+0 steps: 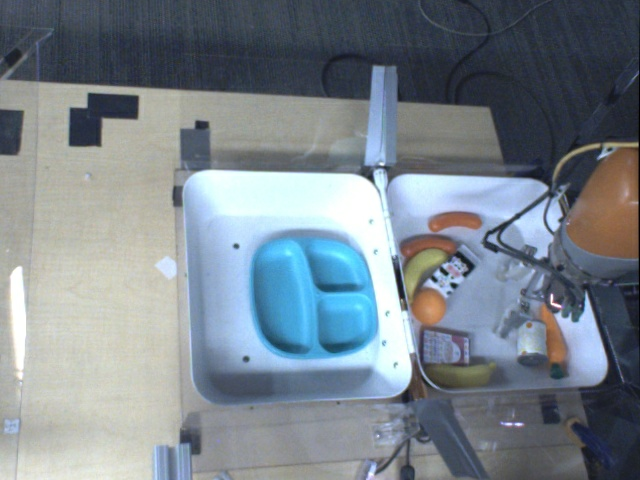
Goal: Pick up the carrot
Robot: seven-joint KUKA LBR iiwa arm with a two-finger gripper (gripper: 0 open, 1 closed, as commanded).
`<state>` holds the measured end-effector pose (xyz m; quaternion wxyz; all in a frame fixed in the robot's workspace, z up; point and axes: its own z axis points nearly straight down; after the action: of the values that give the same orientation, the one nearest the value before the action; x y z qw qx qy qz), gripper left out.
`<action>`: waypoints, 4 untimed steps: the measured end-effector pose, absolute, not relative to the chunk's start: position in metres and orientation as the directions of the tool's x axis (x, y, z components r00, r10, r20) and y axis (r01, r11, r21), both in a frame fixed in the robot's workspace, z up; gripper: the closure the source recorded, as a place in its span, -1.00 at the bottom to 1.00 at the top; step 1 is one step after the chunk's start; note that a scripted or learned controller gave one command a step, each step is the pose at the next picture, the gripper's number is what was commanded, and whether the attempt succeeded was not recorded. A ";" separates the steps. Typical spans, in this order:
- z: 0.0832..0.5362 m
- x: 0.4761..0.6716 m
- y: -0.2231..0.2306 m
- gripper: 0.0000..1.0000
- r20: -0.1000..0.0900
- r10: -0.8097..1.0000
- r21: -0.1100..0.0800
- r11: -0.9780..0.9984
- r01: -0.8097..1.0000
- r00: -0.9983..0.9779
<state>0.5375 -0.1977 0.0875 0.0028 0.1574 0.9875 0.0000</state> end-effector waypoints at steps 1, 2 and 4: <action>0.088 0.554 -0.136 -1.00 -0.009 0.642 0.008 0.767 0.642 -0.767; 0.086 0.637 -0.143 -1.00 0.004 0.795 -0.004 0.607 0.795 -0.607; 0.088 0.552 -0.136 -1.00 -0.013 0.690 0.006 0.724 0.690 -0.723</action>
<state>0.5523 -0.1360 0.0884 0.0071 0.3718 0.9283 0.0004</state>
